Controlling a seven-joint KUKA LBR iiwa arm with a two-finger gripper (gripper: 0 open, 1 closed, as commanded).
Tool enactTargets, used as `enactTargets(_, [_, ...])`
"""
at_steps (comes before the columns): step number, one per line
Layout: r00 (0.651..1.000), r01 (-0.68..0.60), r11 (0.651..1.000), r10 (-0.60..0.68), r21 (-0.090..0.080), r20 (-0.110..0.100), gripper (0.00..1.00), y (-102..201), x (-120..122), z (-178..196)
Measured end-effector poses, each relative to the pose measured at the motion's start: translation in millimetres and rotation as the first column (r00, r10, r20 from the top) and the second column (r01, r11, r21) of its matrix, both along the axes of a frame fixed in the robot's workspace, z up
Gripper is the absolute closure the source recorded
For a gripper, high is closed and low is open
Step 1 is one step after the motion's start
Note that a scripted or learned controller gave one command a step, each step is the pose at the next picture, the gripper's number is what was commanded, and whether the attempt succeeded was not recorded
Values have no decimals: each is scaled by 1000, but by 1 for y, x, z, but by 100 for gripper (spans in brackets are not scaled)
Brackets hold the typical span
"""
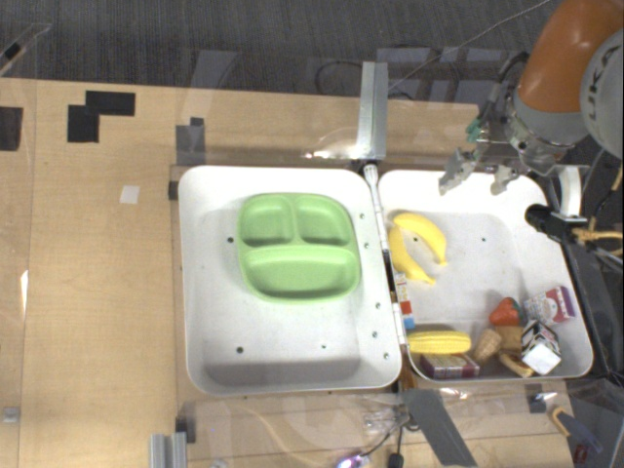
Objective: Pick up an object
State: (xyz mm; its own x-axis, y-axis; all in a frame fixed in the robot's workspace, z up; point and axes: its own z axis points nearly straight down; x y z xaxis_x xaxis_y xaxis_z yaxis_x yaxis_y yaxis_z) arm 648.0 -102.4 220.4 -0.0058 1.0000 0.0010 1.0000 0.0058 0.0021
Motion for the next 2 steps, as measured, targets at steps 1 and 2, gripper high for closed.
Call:
enactTargets(1, [1000, 3, 1000, -3, 0, -2, 0, 3, -9, -117])
enactTargets(2, [1000, 4, 1000, -4, 1, 6, 100, 3, -6, -104])
